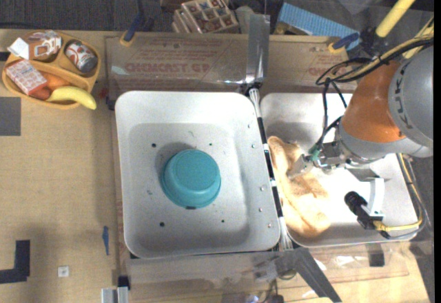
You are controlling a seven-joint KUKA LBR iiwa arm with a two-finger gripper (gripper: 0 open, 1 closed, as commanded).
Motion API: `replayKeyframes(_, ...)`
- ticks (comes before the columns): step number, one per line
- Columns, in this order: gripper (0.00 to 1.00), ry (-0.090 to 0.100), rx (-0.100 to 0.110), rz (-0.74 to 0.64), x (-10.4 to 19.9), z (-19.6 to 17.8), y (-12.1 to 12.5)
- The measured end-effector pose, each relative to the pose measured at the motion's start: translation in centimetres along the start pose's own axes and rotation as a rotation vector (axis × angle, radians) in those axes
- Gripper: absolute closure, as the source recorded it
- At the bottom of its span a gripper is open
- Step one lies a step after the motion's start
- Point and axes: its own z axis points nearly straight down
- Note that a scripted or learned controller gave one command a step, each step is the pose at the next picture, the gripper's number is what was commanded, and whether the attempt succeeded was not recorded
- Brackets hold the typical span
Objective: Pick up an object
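tan soft object (307, 206): lies in the right bin (293, 114), stretched along that bin's left wall, from about mid-wall down to the near left corner. surface looks crumpled and mottled; cannot tell what it is made of.

gripper (298, 166): low over the upper part of the tan object, at or just above it; contact not clear. open or closed: cannot tell from this angle. nothing seen lifted.

arm (372, 112): comes in from the right across the right bin, orange band above the wrist.

teal bowl (192, 178): upside down near the middle of the left bin (138, 110), well apart from the gripper.

surface, far left corner: yellow tray (11, 78) with small packaged items; banana (73, 96) at its near edge.
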Motion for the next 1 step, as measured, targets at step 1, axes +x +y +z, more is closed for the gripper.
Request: replayKeyframes(1,1.0,0.002,-0.004,0.004,0.02,-0.85,0.18)
